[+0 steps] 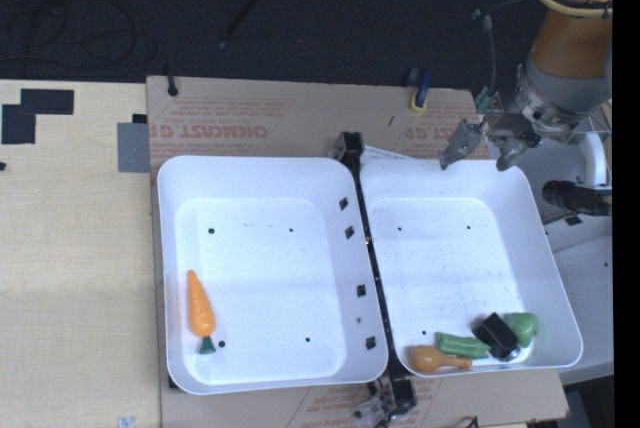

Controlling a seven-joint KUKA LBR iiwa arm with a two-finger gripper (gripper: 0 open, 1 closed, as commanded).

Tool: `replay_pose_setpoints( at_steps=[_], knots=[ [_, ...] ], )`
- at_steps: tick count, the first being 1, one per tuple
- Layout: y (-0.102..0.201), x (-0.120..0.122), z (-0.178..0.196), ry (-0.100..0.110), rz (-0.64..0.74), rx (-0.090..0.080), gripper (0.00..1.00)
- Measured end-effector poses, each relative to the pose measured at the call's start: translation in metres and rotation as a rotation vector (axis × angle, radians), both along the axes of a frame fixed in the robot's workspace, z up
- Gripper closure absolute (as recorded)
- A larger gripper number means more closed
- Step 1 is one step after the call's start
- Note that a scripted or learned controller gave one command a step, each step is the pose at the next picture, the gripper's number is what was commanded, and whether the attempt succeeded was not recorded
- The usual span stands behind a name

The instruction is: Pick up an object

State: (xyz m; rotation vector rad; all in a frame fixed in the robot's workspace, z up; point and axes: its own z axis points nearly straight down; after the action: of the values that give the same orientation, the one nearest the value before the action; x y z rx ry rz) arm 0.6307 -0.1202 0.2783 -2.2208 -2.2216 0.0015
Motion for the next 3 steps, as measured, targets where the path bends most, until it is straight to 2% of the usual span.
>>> replay_pose_setpoints(
  at_steps=[1,2,3],
  knots=[
    [0.052,-0.016,0.127,-0.012,0.006,0.0,0.0],
    [0.05,-0.015,0.128,0.003,0.005,-0.001,1.0],
    [0.009,-0.047,0.117,0.004,-0.004,0.0,1.0]
  ],
)
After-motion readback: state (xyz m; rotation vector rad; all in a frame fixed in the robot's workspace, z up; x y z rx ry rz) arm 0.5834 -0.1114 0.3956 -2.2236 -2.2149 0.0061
